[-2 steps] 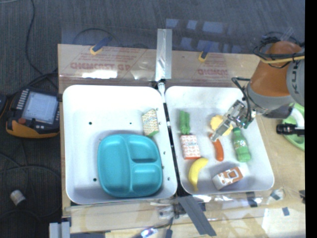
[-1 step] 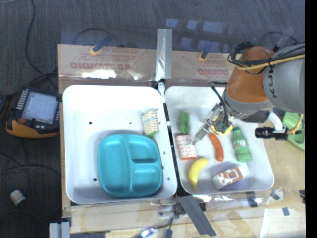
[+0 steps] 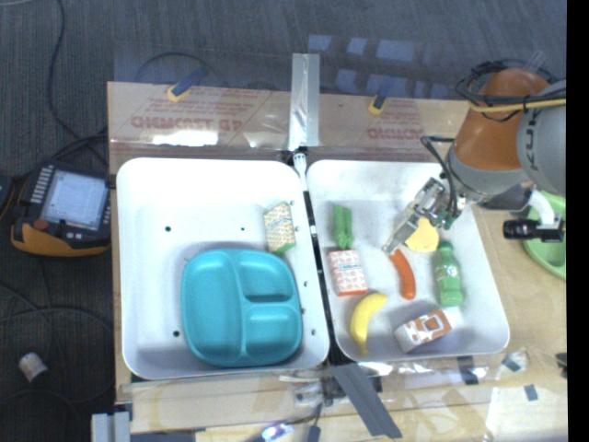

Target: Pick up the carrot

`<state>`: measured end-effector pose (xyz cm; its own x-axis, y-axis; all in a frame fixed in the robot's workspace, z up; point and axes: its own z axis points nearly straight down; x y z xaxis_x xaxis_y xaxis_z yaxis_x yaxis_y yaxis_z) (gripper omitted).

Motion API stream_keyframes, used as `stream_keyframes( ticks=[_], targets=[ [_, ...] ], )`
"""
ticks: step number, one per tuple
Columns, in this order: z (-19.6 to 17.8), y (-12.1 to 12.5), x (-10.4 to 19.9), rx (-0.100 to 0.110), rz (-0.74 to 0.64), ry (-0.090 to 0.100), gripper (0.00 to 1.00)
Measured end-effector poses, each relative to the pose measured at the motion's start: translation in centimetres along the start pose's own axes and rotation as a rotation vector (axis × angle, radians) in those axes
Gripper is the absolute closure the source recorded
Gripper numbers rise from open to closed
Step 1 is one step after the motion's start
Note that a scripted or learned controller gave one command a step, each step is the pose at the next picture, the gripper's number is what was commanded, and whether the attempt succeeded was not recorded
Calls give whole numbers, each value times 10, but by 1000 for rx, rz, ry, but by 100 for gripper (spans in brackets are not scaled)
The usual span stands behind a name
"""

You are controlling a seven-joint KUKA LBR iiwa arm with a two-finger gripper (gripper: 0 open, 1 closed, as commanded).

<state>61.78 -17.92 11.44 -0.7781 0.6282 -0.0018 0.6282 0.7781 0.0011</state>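
The carrot [image 3: 403,274] lies in the right bin [image 3: 490,316], orange and slanted, between a red-and-white box [image 3: 346,272] and a green bottle [image 3: 448,273]. Just above it sits a yellow piece [image 3: 423,238], and the gripper [image 3: 405,230] hangs over that spot, its tip near the carrot's upper end. Its fingers look slightly parted with nothing between them.

In the same bin are a green vegetable [image 3: 342,226], a banana [image 3: 364,318] and a small carton [image 3: 422,329] with orange and white print; its writing is too small to read. The box's label is likewise unreadable.

The left bin [image 3: 147,210] holds a teal divided tray [image 3: 241,306] and a small patterned packet [image 3: 280,226] at its right wall.

Behind the bins lies a brown board [image 3: 212,118] with red lettering, seen upside down and not legible. The desk [image 3: 534,339] shows as pale wood at the right. Around it is dark grey carpet [image 3: 138,17] with cables, and a handheld control pad [image 3: 63,208] with a lit screen lies at the left.
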Motion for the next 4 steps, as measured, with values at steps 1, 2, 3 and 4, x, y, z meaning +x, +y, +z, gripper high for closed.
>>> stream_keyframes(
  ticks=[1, 2, 3, 4],
  targets=[
    [-10, -25, 55, 2, 360, 3, 0],
    [15, -29, -26, 4, 473, 1, 0],
    [-25, -39, 26, 3, 656, 3, 0],
    [-14, -11, -26, 5, 537, 0, 0]
  ],
)
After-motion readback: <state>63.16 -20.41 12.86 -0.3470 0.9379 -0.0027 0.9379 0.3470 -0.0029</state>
